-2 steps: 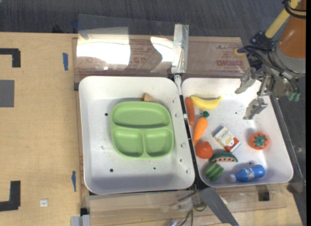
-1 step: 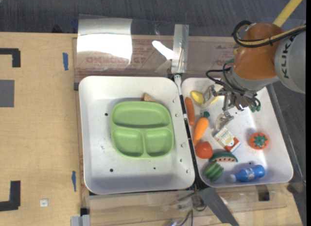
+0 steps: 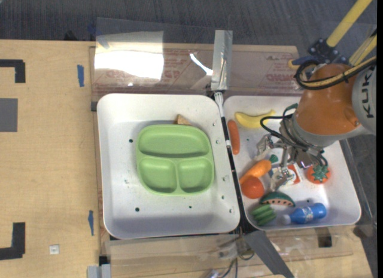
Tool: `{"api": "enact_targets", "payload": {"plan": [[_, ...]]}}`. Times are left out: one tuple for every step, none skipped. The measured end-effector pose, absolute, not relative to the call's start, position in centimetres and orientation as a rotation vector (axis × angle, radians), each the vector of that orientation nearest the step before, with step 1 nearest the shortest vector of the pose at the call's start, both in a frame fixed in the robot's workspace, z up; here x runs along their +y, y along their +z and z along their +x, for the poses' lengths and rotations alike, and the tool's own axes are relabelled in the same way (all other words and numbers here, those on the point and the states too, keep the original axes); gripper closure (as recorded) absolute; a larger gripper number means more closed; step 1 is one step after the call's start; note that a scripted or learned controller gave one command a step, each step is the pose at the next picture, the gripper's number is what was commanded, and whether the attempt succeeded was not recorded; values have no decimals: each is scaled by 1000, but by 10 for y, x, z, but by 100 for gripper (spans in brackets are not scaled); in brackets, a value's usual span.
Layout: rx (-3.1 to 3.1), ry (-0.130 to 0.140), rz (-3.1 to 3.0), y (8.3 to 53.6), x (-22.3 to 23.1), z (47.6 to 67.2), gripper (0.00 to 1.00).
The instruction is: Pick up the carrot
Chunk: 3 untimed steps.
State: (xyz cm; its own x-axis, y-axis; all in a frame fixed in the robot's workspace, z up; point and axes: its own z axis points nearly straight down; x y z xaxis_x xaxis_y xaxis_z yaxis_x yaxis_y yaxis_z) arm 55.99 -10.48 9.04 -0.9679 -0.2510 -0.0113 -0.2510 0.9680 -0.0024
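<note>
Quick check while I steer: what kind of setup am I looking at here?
Likely a lab bench for robot picking trials, not a kitchen. Two white bins sit side by side; the right one holds toy food such as a carrot and banana, the left a green divided plate. The gripper hangs over the toys.

the left bin (image 3: 114,169) holds a green tray (image 3: 175,158) with three compartments, and a small tan piece (image 3: 182,119) pokes out just behind its far edge. in the right bin (image 3: 350,202) a banana (image 3: 252,118) lies at the far side with a sausage (image 3: 233,136) near the left wall, a strawberry (image 3: 319,173) sits toward the right, and a watermelon slice (image 3: 276,199), a green vegetable (image 3: 263,214) and a blue bottle (image 3: 306,213) crowd the near edge. both bins rest on a wooden bench (image 3: 45,151) marked with blue tape (image 3: 80,75).
</note>
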Motion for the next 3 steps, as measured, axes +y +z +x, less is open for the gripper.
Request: {"api": "enact_targets", "payload": {"plan": [[3015,-11,-818,91,-92,571,0],[3040,-5,-729,91,-91,549,0],[3057,-6,-643,91,-96,511,0]]}}
